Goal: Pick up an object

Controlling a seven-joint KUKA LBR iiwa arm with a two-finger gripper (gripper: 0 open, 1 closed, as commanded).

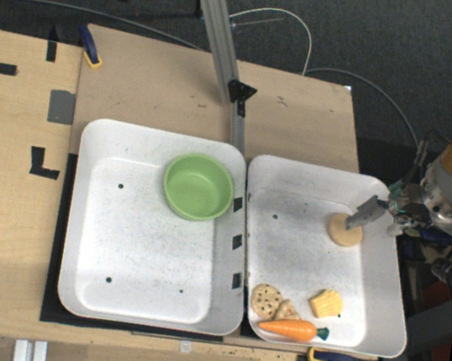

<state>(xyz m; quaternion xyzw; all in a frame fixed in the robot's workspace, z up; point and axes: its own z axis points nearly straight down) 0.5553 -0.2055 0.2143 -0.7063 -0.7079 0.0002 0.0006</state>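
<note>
White right bin [382,268]: tool [363,214] sits at its right rim, directly above a tan disc [344,231]; whether it is clenched cannot be told. Cookie [265,298], cheese wedge [326,303] and carrot [292,329] crowd the lower edge. Green bowl [199,186] occupies the left bin [115,234] on the wooden counter [4,183].

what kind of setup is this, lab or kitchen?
Likely a robot grasping lab bench: two white bins side by side, toy food such as a carrot and cookie, a green bowl, and a gripper reaching in.
</note>
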